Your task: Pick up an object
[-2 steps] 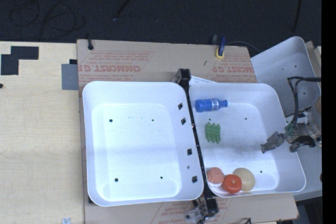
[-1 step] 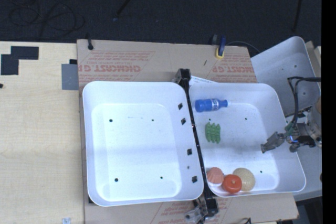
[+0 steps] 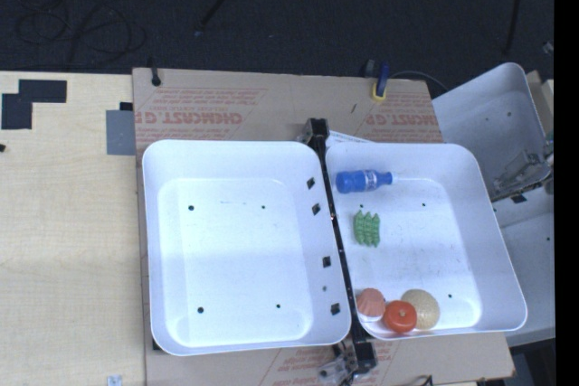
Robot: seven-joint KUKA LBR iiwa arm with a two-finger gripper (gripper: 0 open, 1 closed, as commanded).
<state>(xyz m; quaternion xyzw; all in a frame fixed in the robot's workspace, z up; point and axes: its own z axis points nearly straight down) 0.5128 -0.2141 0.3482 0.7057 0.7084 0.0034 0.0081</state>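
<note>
- Jaws: whether they are spread or pressed together cannot be told, and nothing is seen pinched.
- Two white bins are set side by side on a sheet of brown cardboard [image 3: 208, 108] with red print on it.
- All the things that could be picked up are found in the right bin [image 3: 496, 230].
- A blue bottle [image 3: 365, 181] is laid on its side near the far wall of that bin, with its cap pointed to the right.
- A small green bumpy thing [image 3: 366, 229] is seen just below the bottle, close to the bin's left wall, but not touching the bottle.
- Three round things are bunched in the near corner: a pink one [image 3: 369, 303], a red one [image 3: 400, 316] and a tan one [image 3: 422, 306].
- The red one is pressed between the pink one and the tan one, and all three are well apart from the bottle.
- Small black dots are seen on the floor of the left bin [image 3: 149, 221].
- The two bins are parted by a black strip [image 3: 331, 230].
- The cardboard is laid on a pale wooden bench [image 3: 63, 240].
- A blue and yellow clamp [image 3: 381, 79] is fixed at the far edge of the cardboard.
- A tilted white panel [image 3: 488, 104] is seen past the right bin.
</note>
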